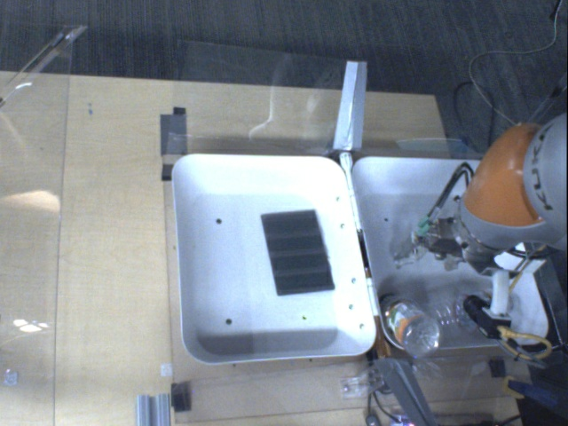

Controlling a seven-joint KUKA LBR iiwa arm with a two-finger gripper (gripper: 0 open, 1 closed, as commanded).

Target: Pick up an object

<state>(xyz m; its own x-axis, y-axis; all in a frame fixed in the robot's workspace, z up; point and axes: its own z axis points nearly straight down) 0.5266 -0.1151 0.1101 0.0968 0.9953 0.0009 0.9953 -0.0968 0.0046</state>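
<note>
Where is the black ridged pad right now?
The black ridged pad lies flat near the middle of the left bin, apart from the arm, which is over the right bin.

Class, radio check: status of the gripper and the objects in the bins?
Gripper low in right bin, grip unclear. Clear bottle at near edge. Dark ridged block in left bin.

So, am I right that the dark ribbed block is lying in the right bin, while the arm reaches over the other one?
Not quite: the camera view shows the dark ribbed block lying in the left bin. The arm reaches over the right bin.
</note>
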